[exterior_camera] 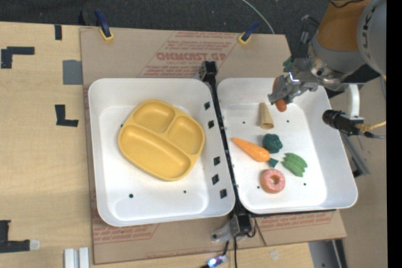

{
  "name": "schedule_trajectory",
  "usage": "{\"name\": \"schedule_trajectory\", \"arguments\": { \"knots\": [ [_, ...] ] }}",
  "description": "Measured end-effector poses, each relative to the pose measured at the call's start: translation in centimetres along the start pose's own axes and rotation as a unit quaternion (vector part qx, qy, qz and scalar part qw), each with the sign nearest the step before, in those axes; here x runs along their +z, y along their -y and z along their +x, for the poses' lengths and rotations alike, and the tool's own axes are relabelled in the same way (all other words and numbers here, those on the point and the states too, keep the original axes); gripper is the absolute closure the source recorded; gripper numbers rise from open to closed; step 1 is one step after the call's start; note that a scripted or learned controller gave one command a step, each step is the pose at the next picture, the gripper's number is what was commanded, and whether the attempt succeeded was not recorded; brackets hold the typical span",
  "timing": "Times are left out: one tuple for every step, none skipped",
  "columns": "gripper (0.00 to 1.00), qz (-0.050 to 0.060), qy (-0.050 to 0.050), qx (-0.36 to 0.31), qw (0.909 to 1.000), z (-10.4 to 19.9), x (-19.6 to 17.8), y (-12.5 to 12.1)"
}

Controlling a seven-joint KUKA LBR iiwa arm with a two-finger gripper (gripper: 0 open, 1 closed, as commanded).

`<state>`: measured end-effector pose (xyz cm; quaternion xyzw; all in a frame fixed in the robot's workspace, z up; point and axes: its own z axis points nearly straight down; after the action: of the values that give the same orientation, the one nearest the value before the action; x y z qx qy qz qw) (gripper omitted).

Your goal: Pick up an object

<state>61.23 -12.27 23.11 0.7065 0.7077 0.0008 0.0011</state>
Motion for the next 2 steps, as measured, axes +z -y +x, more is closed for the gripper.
{"name": "schedule_trajectory", "arguments": {
  "knots": [
    [1.0,0.001,-0.001,-0.002,1.0,4.9,-0.7,-0.5],
    [1.0,0.003,-0.001,-0.002,1.0,10.4,0.7,-0.7]
  ]
}}
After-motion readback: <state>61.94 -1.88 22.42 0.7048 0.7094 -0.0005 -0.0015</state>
